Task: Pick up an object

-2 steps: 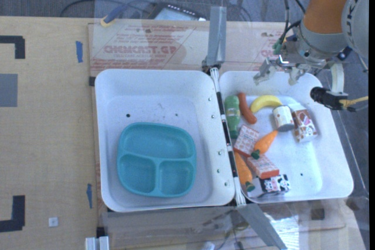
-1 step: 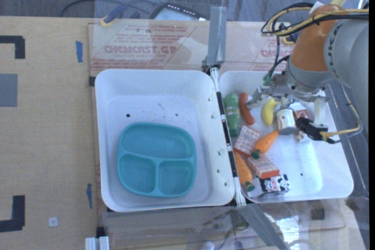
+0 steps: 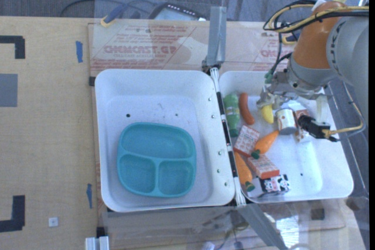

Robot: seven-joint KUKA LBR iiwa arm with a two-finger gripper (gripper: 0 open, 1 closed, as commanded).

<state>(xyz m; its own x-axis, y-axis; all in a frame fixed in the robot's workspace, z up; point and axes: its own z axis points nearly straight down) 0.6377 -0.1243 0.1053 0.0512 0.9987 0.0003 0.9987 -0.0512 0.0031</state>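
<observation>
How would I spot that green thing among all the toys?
Look in the right bin, at its left wall beside the divider. The green bottle lies there lengthwise, next to a red-orange chili. It is the only green item in the pile.

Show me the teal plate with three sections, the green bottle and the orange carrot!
teal three-section plate [image 3: 157, 159], camera view, middle divider.
green bottle [image 3: 232, 112], camera view, its body.
orange carrot [image 3: 266, 141], camera view, its middle.
</observation>
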